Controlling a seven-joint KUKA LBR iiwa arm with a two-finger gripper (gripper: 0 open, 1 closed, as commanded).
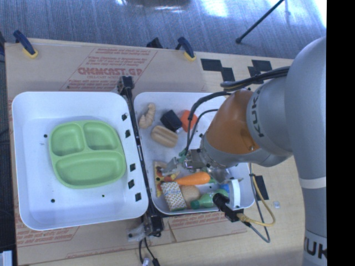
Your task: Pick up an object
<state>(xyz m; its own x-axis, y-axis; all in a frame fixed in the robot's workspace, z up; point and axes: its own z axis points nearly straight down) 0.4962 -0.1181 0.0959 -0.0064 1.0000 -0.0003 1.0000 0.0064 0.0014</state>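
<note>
The right bin [145, 101] holds several toy foods. An orange carrot [194, 179] lies near its front, next to a speckled cracker block [172, 195] and a tan lump [190, 193]. Beside them are a green bottle [204, 201] and a blue piece [223, 192]. Farther back lie a bread roll [164, 136], a peanut-shaped piece [147, 116], a black block [171, 120] and an orange piece [191, 118]. My gripper [187, 160] hangs low in the bin just above the carrot, mostly hidden under the orange wrist band [233, 127].
The left bin [22, 165] holds a green divided plate [87, 153]. A black divider with clips [133, 148] runs between the bins. A yellow cable [258, 221] trails off the front right of the bench. The grey arm [299, 110] covers the right bin's right side.
</note>
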